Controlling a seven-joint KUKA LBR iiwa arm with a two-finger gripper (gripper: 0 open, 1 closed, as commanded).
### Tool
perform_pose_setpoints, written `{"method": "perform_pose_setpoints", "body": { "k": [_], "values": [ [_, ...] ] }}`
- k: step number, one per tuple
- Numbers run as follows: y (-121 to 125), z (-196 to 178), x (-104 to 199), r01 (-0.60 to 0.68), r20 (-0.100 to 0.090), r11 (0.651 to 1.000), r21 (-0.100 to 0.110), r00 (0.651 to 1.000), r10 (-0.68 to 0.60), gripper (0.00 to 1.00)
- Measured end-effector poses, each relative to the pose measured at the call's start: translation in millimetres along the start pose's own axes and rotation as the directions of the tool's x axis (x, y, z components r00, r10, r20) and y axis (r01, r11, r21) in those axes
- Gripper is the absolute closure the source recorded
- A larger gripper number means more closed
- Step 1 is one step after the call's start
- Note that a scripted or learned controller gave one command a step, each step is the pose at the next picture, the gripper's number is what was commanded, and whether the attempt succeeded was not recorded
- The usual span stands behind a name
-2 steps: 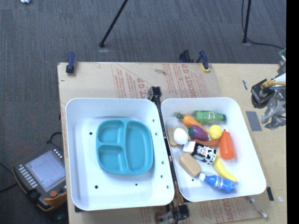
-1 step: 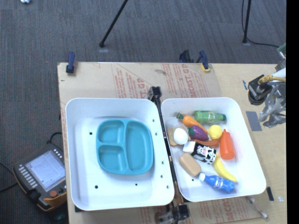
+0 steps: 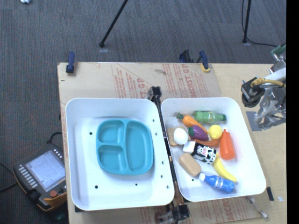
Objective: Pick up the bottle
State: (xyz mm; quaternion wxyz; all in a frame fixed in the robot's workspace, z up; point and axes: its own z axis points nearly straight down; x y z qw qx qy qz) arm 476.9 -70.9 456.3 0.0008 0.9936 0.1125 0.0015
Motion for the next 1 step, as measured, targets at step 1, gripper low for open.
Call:
{"method": "perform_pose_setpoints", "body": {
  "k": [1],
  "values": [
    [-24.6, -3.5, 6.3, 0.016, -0.004, 1.000, -0.002, 1.000, -0.017, 1.00]
  ]
}}
